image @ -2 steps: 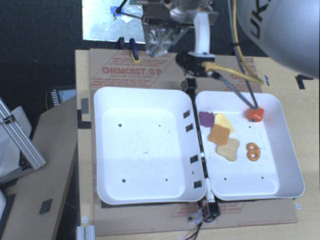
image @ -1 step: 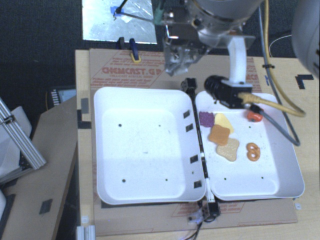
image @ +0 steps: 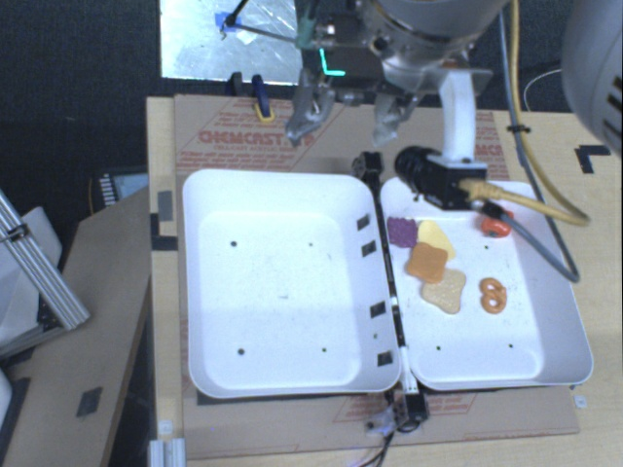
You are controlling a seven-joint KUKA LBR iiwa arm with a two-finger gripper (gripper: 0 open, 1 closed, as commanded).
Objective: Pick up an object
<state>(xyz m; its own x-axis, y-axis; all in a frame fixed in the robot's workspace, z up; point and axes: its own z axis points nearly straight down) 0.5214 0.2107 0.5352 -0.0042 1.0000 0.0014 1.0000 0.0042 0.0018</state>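
Toward the far-left corner of the right bin (image: 545,358) lie a purple piece (image: 401,230), a yellow slice (image: 437,235), an orange square (image: 426,261) and a tan bread-shaped piece (image: 446,291), touching or overlapping. Near them sit a pretzel (image: 494,295) and a red piece (image: 496,226). Beyond the far edge of the left bin (image: 209,290), the gripper (image: 347,125) hangs with fingers spread, holding nothing.

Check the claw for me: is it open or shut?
Open. The claw hangs above the bins' far edge with its two fingers spread apart, the cardboard showing in the gap and nothing between them.
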